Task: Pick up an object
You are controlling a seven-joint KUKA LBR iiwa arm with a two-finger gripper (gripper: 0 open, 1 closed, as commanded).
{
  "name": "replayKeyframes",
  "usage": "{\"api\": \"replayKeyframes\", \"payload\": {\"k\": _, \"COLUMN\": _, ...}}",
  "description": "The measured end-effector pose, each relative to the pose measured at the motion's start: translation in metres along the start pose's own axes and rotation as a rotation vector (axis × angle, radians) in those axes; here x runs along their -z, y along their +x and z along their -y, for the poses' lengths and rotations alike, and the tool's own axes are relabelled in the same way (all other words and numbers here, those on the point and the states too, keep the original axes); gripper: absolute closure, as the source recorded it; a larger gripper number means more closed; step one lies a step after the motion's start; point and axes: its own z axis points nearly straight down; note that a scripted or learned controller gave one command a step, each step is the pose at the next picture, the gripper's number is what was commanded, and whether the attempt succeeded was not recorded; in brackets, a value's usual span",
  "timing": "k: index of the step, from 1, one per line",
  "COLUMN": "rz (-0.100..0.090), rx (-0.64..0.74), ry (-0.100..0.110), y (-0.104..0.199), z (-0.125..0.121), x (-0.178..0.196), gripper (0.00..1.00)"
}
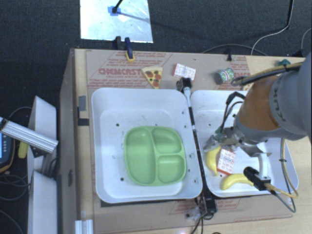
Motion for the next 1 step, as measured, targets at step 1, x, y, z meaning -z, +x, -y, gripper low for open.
{"api": "replayKeyframes", "payload": {"k": 1, "rz": 0.000, "rx": 0.001, "ry": -0.002, "y": 0.0001, "z": -0.0008, "x": 0.0103, "gripper": 1.00}}
